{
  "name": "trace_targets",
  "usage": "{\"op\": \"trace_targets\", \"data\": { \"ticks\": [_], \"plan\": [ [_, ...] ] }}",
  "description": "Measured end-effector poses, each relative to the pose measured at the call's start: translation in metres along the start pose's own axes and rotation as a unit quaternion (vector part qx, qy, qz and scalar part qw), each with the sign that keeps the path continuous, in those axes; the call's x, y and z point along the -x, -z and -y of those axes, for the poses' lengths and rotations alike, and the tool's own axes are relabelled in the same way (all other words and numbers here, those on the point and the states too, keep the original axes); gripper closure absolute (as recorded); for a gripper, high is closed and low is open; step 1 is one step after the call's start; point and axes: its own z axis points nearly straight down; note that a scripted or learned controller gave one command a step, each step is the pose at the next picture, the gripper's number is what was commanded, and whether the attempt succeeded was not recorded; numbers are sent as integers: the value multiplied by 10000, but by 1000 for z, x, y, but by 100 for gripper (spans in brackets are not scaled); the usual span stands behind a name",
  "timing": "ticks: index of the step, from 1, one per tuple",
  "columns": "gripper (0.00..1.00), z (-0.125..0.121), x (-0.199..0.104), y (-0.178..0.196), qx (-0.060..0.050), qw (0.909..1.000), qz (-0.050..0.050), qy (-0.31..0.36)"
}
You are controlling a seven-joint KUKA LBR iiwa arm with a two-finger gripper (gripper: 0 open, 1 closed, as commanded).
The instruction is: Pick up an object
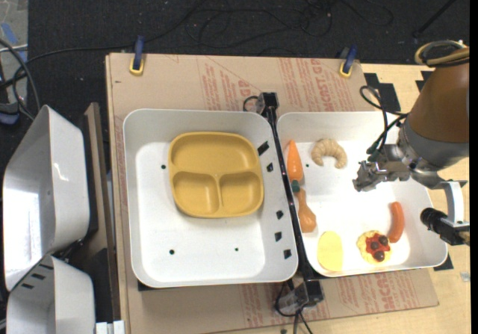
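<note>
My gripper (365,176) hangs over the right bin (351,122), near its right side, with nothing seen between its fingers. A beige croissant (329,152) lies to its left, toward the bin's back. An orange carrot (295,161) rests along the left wall, with a fried drumstick (305,210) below it. A red sausage (396,221) lies below and to the right of the gripper. A small pizza slice with red toppings (374,245) and a yellow oval piece (330,249) sit at the front.
The left bin (146,198) holds a yellow divided plate (216,174). Blue and yellow clamps (137,56) (347,61) grip the bench's back edge. Cables run over the dark floor behind. White containers (45,175) stand at far left.
</note>
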Motion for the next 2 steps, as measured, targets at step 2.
{"op": "trace_targets", "data": {
  "ticks": [2],
  "plan": [
    [100,-5,1,88,-7,10000,-2,11]
  ]
}}
